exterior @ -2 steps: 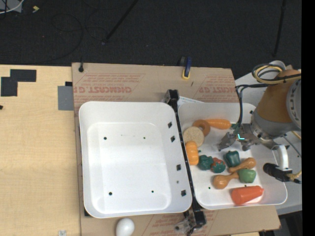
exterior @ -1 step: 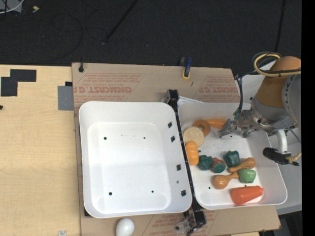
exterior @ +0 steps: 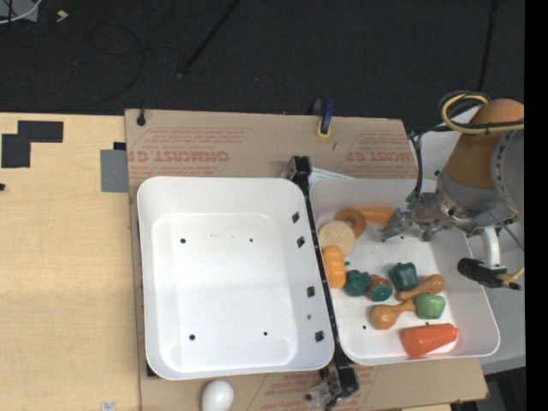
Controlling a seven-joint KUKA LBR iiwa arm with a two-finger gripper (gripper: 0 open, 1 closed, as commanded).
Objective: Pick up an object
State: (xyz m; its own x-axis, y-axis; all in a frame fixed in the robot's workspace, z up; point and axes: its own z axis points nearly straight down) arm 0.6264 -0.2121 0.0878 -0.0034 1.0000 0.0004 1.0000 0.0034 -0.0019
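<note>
Nothing is lifted yet: the end effector [exterior: 402, 226], fingers spread with nothing between them, sits low in the right bin [exterior: 479, 336] beside the carrot [exterior: 374, 215], toys all resting.

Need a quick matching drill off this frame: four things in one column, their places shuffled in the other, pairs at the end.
Things:
1. red-orange carrot-shaped toy
2. white ball
3. blue and yellow clamp
4. gripper

Places:
A. on the cardboard's far edge, above where the two bins meet
B. over the right bin's far part, beside an orange piece
C. near corner of the right bin
D. outside the bins, on the cardboard by the left bin's near rim

Pairs: 1-C, 2-D, 3-A, 4-B
</note>
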